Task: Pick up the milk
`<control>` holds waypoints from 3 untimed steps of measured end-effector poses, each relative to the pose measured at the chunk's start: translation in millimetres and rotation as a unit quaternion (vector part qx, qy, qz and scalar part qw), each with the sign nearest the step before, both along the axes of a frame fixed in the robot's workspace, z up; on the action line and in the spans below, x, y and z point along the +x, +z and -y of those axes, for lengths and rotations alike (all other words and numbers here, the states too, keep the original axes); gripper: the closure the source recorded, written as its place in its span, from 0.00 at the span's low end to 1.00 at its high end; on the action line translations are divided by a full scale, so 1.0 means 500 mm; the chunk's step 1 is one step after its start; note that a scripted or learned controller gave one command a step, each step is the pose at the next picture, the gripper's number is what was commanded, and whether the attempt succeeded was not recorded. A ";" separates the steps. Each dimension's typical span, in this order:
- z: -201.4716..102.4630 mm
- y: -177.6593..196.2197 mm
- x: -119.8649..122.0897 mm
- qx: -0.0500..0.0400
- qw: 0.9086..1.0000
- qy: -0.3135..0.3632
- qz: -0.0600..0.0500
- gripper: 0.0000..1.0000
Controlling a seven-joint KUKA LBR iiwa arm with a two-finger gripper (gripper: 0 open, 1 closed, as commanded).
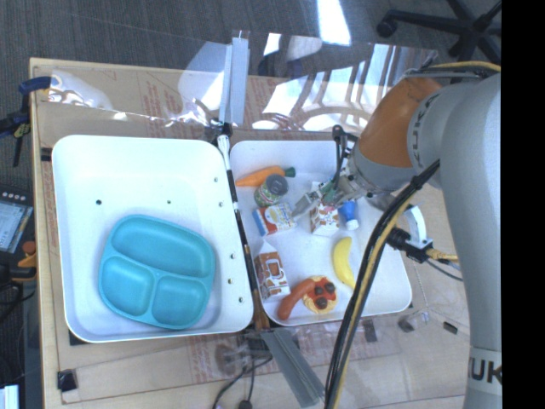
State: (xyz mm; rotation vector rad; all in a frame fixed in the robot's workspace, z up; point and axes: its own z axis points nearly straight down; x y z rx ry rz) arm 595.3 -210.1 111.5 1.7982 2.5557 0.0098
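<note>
Milk (324, 218) — beside gripper (334, 196) (right bin (387, 292))

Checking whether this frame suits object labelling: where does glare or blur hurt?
Camera view: strong window glare on the clear sheet behind the bins; the white left bin is bright but evenly lit; small items around the milk carton look soft; the gripper is blurry against clutter; the blue tray reads clearly.
</note>
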 end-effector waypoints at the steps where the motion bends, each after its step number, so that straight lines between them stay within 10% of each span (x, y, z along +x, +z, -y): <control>1: 0.000 0.022 0.003 -0.002 1.000 0.003 0.002 1.00; 2: -0.198 0.250 -0.147 0.003 0.999 -0.039 -0.010 1.00; 3: -0.100 0.207 0.028 0.004 0.986 -0.169 -0.010 1.00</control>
